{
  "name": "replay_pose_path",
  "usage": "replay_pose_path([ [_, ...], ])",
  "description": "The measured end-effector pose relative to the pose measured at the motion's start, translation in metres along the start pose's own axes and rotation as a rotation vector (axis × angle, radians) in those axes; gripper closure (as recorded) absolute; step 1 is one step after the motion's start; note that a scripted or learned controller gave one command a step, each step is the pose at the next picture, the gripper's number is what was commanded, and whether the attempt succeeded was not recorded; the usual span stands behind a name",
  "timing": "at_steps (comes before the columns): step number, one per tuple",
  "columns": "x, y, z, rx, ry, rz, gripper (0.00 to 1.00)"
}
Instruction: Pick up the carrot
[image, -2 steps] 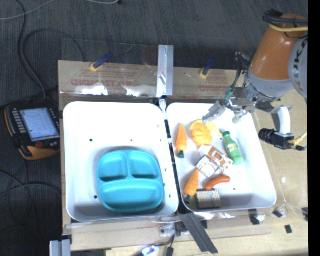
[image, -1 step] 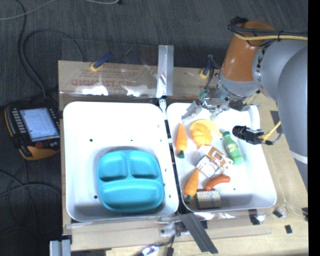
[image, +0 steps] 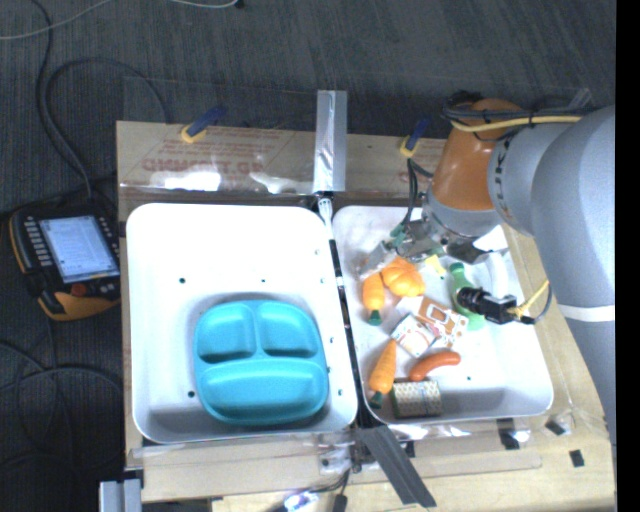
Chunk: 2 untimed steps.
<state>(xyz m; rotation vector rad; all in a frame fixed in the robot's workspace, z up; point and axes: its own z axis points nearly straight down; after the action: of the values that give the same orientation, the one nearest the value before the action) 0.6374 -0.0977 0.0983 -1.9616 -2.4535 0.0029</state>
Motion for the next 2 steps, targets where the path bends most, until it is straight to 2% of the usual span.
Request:
replay_pose_path([
  [1,-0.0048,-0.0292,0.0077,-0.015,-0.005,-0.215,0.00],
  [2,-0.0039,-0.0289,-0.0009,-0.016,-0.003,-0.215,1.00],
])
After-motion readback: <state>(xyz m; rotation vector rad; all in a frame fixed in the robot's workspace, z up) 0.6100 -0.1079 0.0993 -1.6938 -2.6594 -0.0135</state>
